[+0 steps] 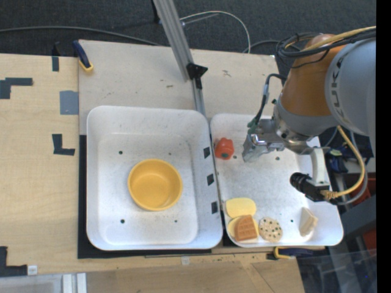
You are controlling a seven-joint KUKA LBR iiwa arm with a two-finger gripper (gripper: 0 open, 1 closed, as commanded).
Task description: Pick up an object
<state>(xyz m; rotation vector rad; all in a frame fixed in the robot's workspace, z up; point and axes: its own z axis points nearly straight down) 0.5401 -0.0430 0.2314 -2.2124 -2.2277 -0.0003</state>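
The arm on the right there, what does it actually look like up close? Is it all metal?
The arm is bulky and rounded: a smooth grey shell with a broad orange band above the wrist. Black cables loop over its top, and a yellow cable curls down beside it. At its end sits a small silvery metal gripper, much slimmer than the arm itself.

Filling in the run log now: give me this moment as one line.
arm: over right bin | pincer: beside red pepper, nothing seen held | left bin: yellow bowl | front edge: cookie, waffle
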